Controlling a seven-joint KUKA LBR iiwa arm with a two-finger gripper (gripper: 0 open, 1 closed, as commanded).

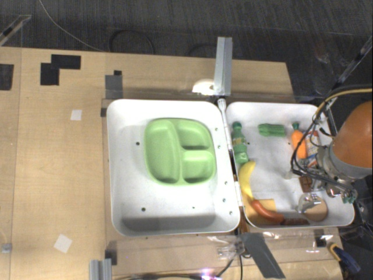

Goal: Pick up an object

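The arm [352,142] reaches in from the right and hangs over the right side of the right bin [274,112], its orange band showing above a tangle of cables. The gripper [310,202] points down at the near right corner of that bin, its metal tip just above or against a tan, rounded object [317,212] lying there; whether they touch cannot be told, and whether the gripper is spread or closed cannot be told either, since the wrist and cables hide it. Nothing is visibly pinched. Along the left wall of the right bin lies a green bottle [238,143], with a yellow banana [247,178] just near of it, curving toward the near edge. Next to the banana's near end rests a reddish-orange piece [265,210] against the near wall. A small green object [271,130] sits at the far side of the bin, and an orange carrot-like thing [298,142] lies to its right, partly behind the cables. The left bin [125,174] holds a light green divided tray [178,150], lying flat toward its far half. Both bins sit side by side on the wooden bench [52,174].
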